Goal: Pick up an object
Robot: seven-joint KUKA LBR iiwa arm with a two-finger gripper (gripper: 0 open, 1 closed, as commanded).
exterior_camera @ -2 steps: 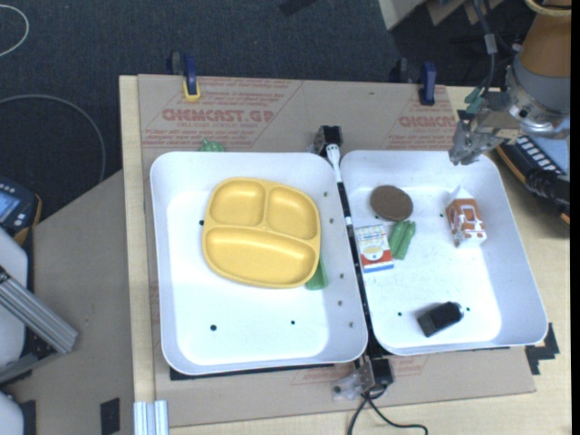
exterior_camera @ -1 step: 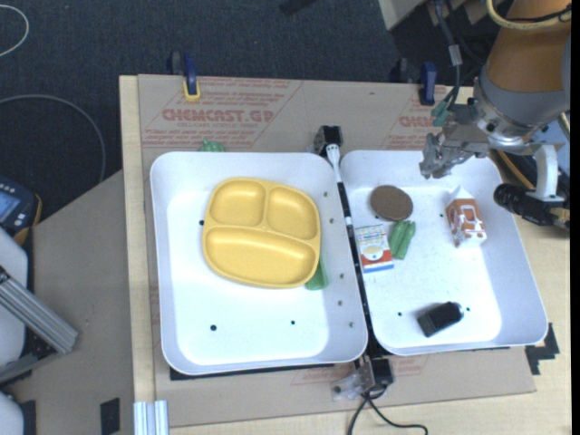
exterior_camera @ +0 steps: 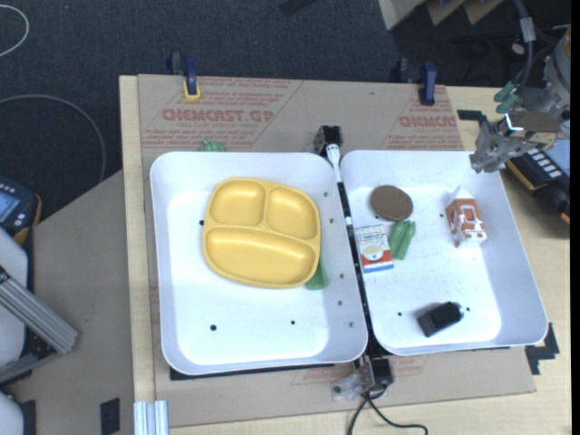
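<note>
Two white bins [exterior_camera: 181, 315] on cardboard-covered bench [exterior_camera: 272, 107], dark carpet [exterior_camera: 91, 25] behind; jaws' state unclear.

Overhead slanted view of both bins [exterior_camera: 172, 270]

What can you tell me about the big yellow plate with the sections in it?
The yellow divided plate looks like smooth moulded plastic, rounded at its corners. It has three compartments: two smaller ones along the far side and one long one along the near side, all with nothing in them. It lies flat, right way up and slightly turned, in the middle of the left white bin. A small green object peeks out from its near right edge and seems to touch it.
</note>
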